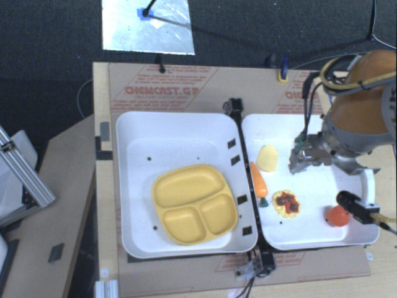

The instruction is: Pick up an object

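Currently the gripper hangs over the right bin, just right of a pale yellow piece that looks like a toy wedge of cheese or fruit; whether its fingers are spread or pressed together cannot be told at this angle, and nothing is seen between them. Right bin also holds a toy carrot lying along the left wall, a small flat pizza-like disc near the middle, and a red-orange ball-like toy at the lower right beside a black part. Left bin holds a yellow divided tray. Nearest candidate is the pale yellow piece. Judged light, rigid plastic, smooth and likely slippery; best taken across its narrower width, low on the body. Carrot sits hard against the wall, so awkward to straddle. Disc probably too flat to pinch.
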Motion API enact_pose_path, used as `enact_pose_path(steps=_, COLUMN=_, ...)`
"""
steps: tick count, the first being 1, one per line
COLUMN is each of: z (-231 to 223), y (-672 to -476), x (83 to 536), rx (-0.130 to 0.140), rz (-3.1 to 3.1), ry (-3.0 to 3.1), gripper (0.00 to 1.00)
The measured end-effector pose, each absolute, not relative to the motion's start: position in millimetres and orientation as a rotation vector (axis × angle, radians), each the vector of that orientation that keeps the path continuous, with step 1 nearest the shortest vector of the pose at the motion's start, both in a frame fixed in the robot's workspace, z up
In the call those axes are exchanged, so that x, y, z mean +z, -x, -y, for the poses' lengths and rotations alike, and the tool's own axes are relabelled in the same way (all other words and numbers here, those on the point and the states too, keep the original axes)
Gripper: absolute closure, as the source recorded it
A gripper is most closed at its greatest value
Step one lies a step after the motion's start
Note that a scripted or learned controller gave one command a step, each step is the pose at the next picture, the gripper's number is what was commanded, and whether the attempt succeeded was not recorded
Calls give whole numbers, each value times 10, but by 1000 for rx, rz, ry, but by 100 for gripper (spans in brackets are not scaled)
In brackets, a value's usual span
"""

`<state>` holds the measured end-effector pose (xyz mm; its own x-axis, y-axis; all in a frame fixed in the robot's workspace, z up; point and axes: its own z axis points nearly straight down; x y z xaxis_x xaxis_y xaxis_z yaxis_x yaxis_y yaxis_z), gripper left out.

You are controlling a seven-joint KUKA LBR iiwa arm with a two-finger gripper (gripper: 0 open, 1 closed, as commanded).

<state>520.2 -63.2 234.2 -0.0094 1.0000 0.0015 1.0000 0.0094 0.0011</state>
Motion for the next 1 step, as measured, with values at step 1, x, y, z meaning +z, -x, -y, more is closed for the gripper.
enact_pose_path(steps=1, z=166, y=-5144, x=2260, rx=-3, rz=2231, ry=2212, gripper=100)
